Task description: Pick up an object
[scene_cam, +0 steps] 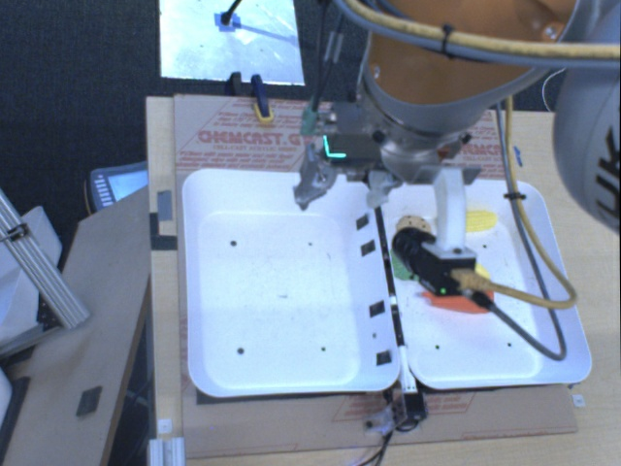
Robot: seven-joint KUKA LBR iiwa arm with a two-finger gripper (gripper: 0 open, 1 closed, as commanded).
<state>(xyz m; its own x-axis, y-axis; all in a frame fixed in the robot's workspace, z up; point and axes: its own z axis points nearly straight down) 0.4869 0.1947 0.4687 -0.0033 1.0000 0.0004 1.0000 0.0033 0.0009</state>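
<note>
The gripper [342, 190] hangs at upper centre over the bins' divider, fingers spread and holding nothing. A yellow object [481, 222] and an orange object [454, 302] lie in the right bin [543, 357].

"CHEMCAST" printed on brown board [243, 136]
</note>
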